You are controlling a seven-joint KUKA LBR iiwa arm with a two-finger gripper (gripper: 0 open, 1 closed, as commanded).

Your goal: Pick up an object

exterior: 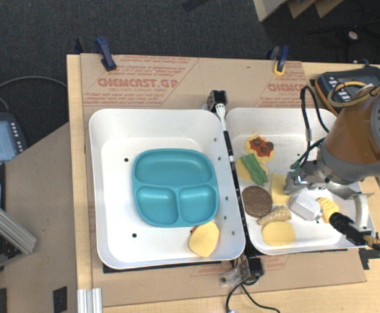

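Plywood surface (176, 77) over dark carpet carries two shallow white bins. Left bin (111, 175): teal divided plastic tray (175, 186), yellow toy food piece (204, 239). Right bin (268, 119): assorted toy foods, including a brown round disc (257, 201). Jaws (298, 189) sit low among these; their state cannot be told. Nothing visibly lifted; pickup appears pending.

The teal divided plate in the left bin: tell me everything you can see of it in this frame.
The teal divided plastic plate lies flat, face up, near the middle of the left shallow white bin. It is a rounded rectangle with a smooth, slightly glossy surface and three compartments: one wide section along the far side and two smaller ones along the near side, split by raised ridges. All three look bare. A yellow rounded toy food piece lies at its near right corner, touching or just overlapping the rim. The arm is over the other bin.
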